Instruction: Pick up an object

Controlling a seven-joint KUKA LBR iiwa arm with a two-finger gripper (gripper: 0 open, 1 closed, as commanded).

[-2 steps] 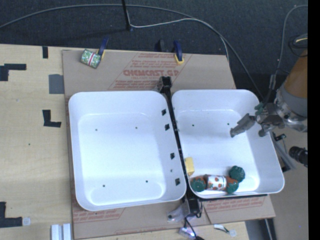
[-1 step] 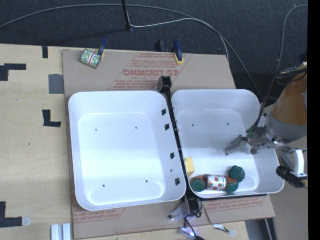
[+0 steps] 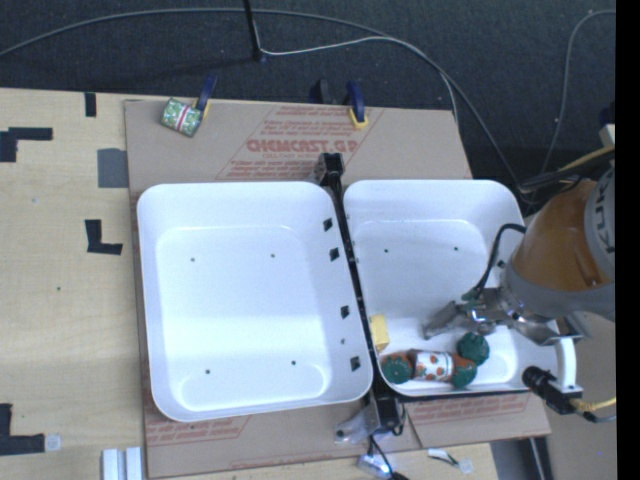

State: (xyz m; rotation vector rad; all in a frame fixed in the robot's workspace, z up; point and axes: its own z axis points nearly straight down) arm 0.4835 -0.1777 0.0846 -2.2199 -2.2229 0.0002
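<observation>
— Claw (image 3: 460,317) status?

— Poised low inside the right bin (image 3: 430,190), just up-view of the can (image 3: 433,366) and slightly to its right. Degree of opening: cannot tell from this slant. Nothing seen held.

— Target location?

— Take the teal object (image 3: 472,348) as target: up and to the right of the can, close against it, directly below the claw. Judged the nearest candidate, hence the least travel.

— Neighbours to allow for?

— Green cap (image 3: 397,369) just left of the can; yellow block (image 3: 379,330) up and left of the can, against the bin's dividing wall. Also a small yellowish piece at the can's right end, too small to identify. Treat the group around the can as tightly packed.

— Procedure for a sound grasp?

— Confirm a wide opening before descent. Centre over the teal object, not over the gap between it and the can. Align the closing direction so as to clear the can on one side and the near bin wall on the other. Descend straight and slowly, stopping short of the floor. Close firmly, then lift vertically.

— Likely faults?

— Pinching the can along with the target, or nudging the rounded target away on contact. Verify the hold after lifting clear of the can.
</observation>
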